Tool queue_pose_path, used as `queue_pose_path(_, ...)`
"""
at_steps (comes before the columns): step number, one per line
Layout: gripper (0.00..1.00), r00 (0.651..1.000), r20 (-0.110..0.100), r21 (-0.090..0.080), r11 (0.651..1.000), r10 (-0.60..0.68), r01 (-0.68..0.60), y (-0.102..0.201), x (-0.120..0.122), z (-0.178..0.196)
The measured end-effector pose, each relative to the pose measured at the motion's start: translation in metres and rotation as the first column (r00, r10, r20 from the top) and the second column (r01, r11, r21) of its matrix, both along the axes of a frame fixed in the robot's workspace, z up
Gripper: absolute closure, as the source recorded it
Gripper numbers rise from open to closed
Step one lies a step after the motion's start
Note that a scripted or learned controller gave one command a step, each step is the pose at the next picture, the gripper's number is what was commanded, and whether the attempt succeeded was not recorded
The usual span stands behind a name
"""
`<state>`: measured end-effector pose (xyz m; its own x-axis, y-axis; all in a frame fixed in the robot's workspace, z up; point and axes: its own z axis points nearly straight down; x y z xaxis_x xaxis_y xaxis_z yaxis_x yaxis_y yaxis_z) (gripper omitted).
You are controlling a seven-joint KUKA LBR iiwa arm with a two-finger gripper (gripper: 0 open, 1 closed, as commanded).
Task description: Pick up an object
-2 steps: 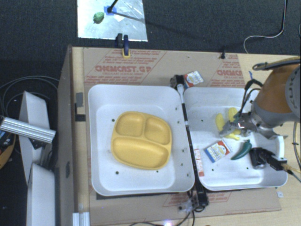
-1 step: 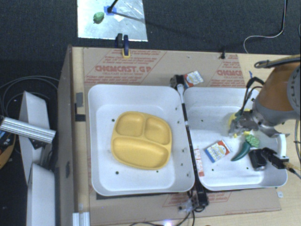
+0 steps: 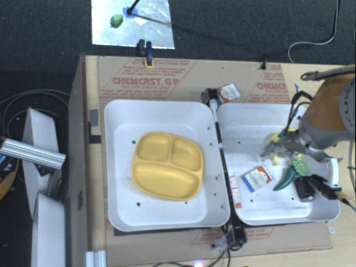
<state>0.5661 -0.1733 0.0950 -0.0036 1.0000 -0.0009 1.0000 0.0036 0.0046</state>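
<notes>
The right bin holds a small white, blue and orange packet near its front middle. Just to the right of the packet lies a dark green pepper-shaped toy, and a pale green bumpy piece touches the toy's upper end. My gripper hangs low over the bin's right half, just behind and a little left of these green things. The grey arm with its orange band comes in from the right. Nothing visible sits between the gripper's tips.
A yellow divided plate lies in the middle of the left bin. A small packet rests on the cardboard behind the bins. A shiny sheet with a green ball lies far back.
</notes>
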Motion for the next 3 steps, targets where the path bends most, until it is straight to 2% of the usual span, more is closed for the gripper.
queue_pose_path(1, 0.0, 1.0, 0.002, -0.002, 1.0, 0.0, 0.0, -0.028, 0.075, 0.078)
queue_pose_path(2, 0.0, 1.0, -0.005, 0.002, 1.0, 0.001, -0.001, 0.015, 0.049, 0.008)
queue_pose_path(3, 1.0, 1.0, 0.0, -0.001, 1.0, 0.002, -0.002, 0.014, 0.05, 0.02)
